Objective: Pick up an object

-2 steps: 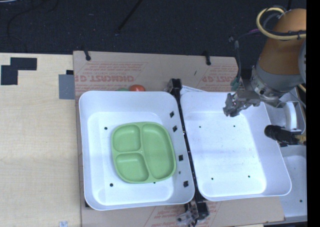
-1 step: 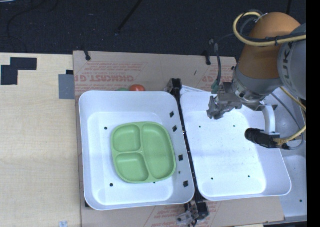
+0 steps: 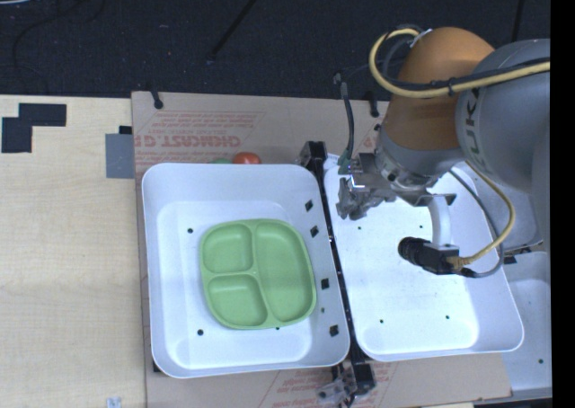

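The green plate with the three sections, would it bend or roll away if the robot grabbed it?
The green plate looks like moulded plastic, so probably stiff and light. It lies flat in the left bin, so rolling seems unlikely. Its smooth, low rim may slip from the gripper.

A robotics lab: a grey and orange arm (image 3: 467,101) trailing yellow cable (image 3: 395,83) reaches over two white bins (image 3: 171,208) clamped side by side on a cardboard sheet (image 3: 207,132), on a pale wood surface (image 3: 63,253) with black markers (image 3: 31,123); far behind, loose cables cross dark carpet (image 3: 225,11).
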`<state>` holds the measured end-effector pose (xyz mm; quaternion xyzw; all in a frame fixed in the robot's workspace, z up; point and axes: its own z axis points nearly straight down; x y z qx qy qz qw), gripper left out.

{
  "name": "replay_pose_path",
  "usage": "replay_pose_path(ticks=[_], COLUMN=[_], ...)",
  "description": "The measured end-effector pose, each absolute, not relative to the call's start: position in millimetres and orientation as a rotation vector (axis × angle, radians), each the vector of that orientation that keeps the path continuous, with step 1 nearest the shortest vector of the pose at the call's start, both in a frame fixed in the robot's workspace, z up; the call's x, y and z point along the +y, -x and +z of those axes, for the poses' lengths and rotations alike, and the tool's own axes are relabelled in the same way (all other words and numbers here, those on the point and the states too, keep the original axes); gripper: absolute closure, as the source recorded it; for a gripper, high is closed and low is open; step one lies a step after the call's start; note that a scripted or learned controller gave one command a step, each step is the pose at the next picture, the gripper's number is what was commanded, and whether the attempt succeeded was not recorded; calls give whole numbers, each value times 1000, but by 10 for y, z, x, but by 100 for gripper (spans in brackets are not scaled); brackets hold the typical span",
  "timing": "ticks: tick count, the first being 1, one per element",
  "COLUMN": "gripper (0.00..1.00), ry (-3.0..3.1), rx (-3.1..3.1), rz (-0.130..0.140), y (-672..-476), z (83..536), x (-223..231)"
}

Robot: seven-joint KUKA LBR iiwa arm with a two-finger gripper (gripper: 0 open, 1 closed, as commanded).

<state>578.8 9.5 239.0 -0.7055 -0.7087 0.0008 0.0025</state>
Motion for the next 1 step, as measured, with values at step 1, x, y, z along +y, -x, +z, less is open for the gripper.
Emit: replay_pose_path(ticks=[1], gripper=[100], ry=[2213], rx=[-2223], rz=[4], y=[-5835], z=[2261], x=[678])
